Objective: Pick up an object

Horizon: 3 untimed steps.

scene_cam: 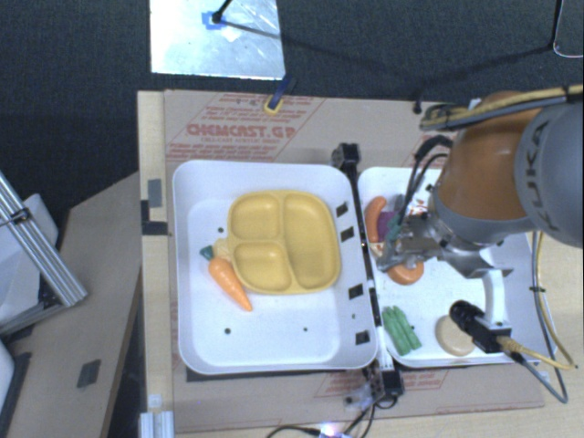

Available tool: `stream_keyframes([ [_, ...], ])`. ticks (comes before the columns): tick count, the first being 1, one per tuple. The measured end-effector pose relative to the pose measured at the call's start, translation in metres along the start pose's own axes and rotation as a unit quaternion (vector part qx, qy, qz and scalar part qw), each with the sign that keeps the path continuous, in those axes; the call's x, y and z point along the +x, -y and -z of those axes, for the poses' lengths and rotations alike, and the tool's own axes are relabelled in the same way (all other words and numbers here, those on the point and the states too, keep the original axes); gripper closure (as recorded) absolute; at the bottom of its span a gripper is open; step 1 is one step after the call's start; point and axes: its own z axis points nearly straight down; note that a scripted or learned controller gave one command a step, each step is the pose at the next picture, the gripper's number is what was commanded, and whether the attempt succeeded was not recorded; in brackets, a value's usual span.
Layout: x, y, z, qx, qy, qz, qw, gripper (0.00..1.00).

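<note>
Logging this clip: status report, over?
Gripper low in right bin, fingers unreadable. Orange toy beside it, nothing seen held. Arm hides bin's middle.

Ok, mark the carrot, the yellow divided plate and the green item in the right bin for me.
carrot [230, 284]: camera view, middle of its orange body.
yellow divided plate [315, 245]: camera view, floor of its right compartment.
green item [401, 328]: camera view, middle of its ridged top.

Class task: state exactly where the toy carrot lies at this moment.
The carrot lies in the left bin, against the lower-left corner of the yellow divided plate.
</note>
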Motion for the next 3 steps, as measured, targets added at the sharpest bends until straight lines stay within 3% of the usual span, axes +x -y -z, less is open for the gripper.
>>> stream_keyframes([
  [1,-0.002,-0.018,-0.004,0.0,0.001,-0.002,1.0,1.0],
  [3,-0.005,-0.007,-0.017,0.001,0.001,-0.005,1.0,1.0],
])
